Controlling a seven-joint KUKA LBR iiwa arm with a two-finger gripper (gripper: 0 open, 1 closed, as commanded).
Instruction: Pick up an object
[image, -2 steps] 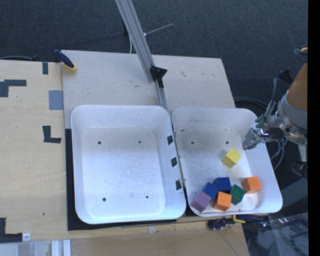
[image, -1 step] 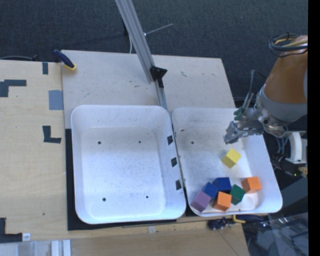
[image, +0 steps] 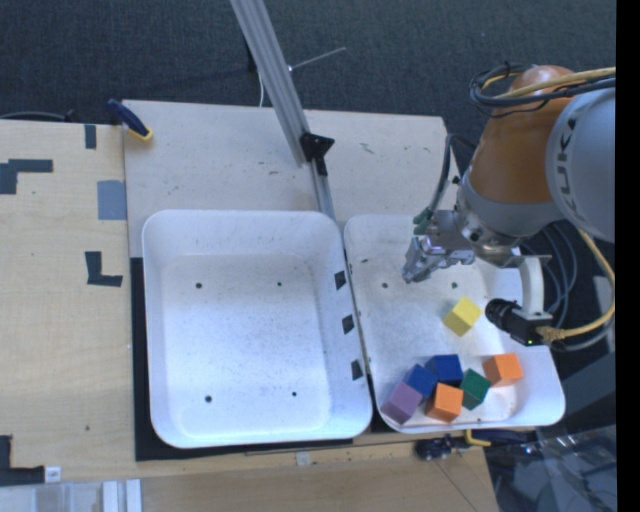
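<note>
1. The gripper (image: 418, 268) is being held over the right bin (image: 385, 300); its jaws' state cannot be told.
2. The yellow cube (image: 462, 316) is being left lying nearby, apart.

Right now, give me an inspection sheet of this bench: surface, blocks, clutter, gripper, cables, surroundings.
Surface: two white bins side by side, left bin and right bin, on a tan bench.
Job's things: in the right bin, a yellow block apart; near the front edge, two blue blocks, two orange blocks, a green block and a purple block clustered.
Clutter: nothing seen.
Gripper: gripper above the right bin's back part, holding nothing.
Cables: yellow and black cables at the arm.
Surroundings: metal pole, dark floor.
</note>
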